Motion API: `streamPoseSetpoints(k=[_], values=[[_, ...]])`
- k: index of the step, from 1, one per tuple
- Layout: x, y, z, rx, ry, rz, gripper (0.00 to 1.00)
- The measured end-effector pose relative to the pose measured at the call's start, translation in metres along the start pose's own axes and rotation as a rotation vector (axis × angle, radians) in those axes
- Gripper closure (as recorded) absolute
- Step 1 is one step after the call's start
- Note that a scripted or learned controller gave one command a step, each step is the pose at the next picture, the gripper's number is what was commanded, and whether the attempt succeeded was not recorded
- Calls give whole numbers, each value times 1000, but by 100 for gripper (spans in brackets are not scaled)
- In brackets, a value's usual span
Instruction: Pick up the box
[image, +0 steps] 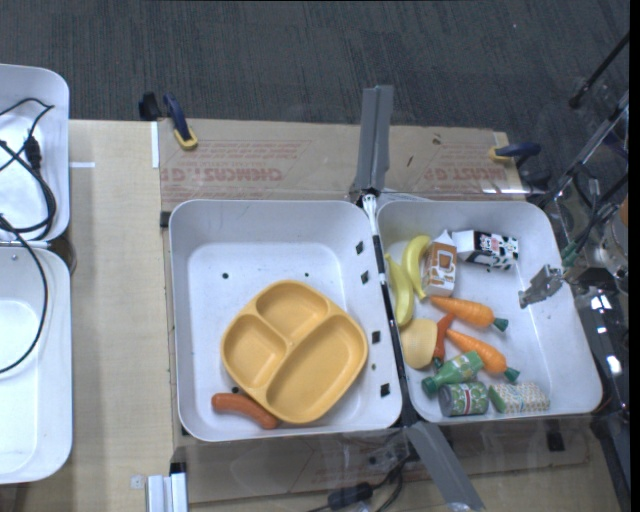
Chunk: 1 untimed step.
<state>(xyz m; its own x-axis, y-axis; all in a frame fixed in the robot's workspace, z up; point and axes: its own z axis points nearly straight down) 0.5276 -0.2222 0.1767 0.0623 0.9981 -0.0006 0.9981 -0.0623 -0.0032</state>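
A small orange-and-white box lies in the right bin, near its back left, beside two yellow bananas. Just right of it lies a white carton with black cow patches. My gripper hangs over the right side of this bin, about a hand's width to the right of the box and a little nearer the front. Nothing is seen in its grasp. The arm comes in from the right edge.
The right bin also holds two carrots, a pale round fruit, a green bottle, a can and a small packet. The left bin carries a yellow divided plate and a sausage.
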Motion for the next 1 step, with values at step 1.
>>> streamPoseSetpoints(k=[1], values=[[102,58,85,-2,0,36,0]])
